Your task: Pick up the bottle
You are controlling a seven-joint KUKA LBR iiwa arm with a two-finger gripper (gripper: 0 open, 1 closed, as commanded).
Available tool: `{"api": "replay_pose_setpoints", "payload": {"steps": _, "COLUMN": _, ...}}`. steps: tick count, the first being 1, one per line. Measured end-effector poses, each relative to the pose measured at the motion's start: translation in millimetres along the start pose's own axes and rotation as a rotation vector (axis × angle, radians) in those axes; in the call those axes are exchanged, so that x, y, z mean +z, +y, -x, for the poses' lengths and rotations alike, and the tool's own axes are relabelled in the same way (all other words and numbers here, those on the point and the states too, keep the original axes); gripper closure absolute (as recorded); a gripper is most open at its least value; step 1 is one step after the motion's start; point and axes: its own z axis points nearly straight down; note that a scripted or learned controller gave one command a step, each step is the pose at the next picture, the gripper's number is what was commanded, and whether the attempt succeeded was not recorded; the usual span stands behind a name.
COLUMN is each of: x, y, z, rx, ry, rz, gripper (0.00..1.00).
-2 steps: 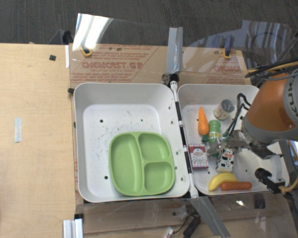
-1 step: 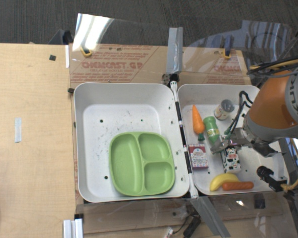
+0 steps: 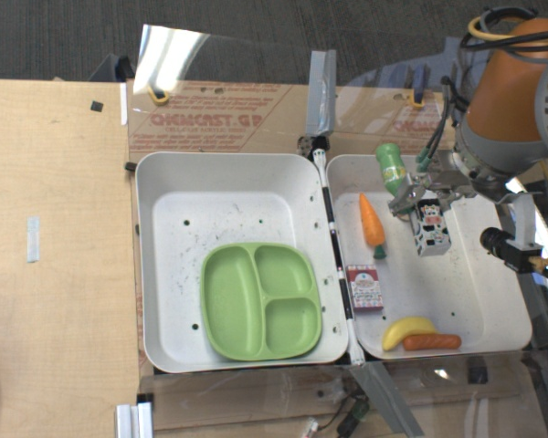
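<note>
The green bottle (image 3: 390,165) lies in the right bin (image 3: 493,308), near its far-left corner, with its lower end pointing toward the gripper. My gripper (image 3: 407,197) hangs over the same bin just below and right of the bottle, at the bottle's near end. The grey wrist and orange band (image 3: 521,53) rise from it to the upper right. Part of the bottle's lower end is hidden by the gripper's metal parts.
The right bin also holds an orange carrot (image 3: 373,222), a black-and-white carton (image 3: 431,227) right beside the gripper, a red box (image 3: 365,288), a banana (image 3: 405,330) and a sausage (image 3: 432,341). A green divided plate (image 3: 260,301) lies in the left bin (image 3: 164,245).
</note>
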Motion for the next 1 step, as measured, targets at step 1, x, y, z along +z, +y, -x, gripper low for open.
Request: {"api": "replay_pose_setpoints", "payload": {"steps": 1, "x": 43.8, "y": 93.2, "z": -113.3, "rx": -0.273, "ry": 0.000, "rz": 0.000, "gripper": 1.00}}
